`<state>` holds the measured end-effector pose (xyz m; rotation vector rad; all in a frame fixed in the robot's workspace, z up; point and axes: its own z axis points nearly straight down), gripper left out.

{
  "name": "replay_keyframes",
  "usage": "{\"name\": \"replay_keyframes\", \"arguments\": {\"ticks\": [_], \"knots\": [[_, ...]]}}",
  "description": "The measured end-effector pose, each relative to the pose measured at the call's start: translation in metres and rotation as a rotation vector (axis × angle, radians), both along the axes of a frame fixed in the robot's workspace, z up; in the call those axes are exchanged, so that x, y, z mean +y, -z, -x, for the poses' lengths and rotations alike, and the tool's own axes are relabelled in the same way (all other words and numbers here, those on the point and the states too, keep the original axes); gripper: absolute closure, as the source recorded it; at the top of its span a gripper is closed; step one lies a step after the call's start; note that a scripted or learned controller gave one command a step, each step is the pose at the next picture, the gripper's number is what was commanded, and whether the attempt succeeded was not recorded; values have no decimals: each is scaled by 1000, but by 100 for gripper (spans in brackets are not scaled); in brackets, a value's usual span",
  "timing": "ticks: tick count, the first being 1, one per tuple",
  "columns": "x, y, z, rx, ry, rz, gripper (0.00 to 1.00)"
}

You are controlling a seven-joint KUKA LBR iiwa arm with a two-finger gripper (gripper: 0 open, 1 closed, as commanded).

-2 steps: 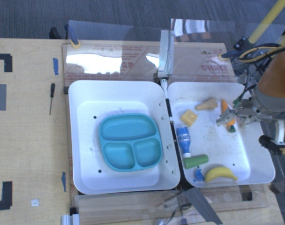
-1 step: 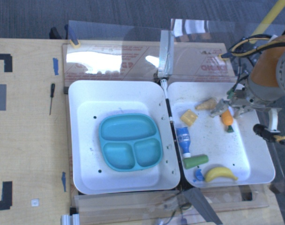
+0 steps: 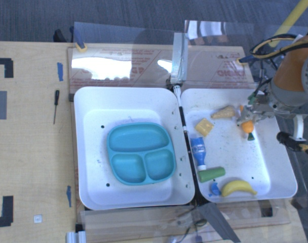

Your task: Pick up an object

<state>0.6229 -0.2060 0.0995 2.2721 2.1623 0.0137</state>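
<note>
Pick looks about midway: gripper (image 3: 247, 119) is down in the right bin (image 3: 275, 181), jaws pinching a small orange object (image 3: 247, 127), not lifted clear. Lift remains.

Right bin, relative to the orange object: tan piece (image 3: 223, 112) left, yellow block (image 3: 204, 127) further left, blue tube (image 3: 198, 153), green cylinder (image 3: 211, 174) and banana (image 3: 237, 188) below-left. Left bin (image 3: 88, 135) holds a teal divided tray (image 3: 141, 153).
</note>
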Motion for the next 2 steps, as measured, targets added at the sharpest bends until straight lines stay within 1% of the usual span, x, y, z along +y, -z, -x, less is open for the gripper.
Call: {"name": "replay_keyframes", "arguments": {"ticks": [1,2], "knots": [[1,-3,-40,28,-79,0,100],[108,-94,-1,1,-271,3,100]]}}
